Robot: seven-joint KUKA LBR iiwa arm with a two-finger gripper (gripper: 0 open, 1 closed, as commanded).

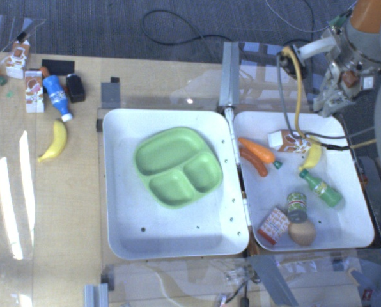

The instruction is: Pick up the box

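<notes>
Two boxes lie in the right bin (353, 232). A small red patterned box (275, 224) sits at the front left, beside a can (296, 204). A white and brown carton (289, 141) lies at the back, touching a banana (312, 157). My gripper (326, 102) hangs above the bin's back right corner, up and right of the carton and clear of everything in the bin. Nothing shows in it.
The right bin also holds a carrot (257, 149), an orange sausage (254, 164), a green bottle (321, 190) and a brown round thing (301, 233). A green divided plate (178, 165) lies in the left bin (123, 232). A yellow cable (298, 91) hangs near the gripper. Cartons, a blue bottle and a banana (55, 141) lie on the bench at left.
</notes>
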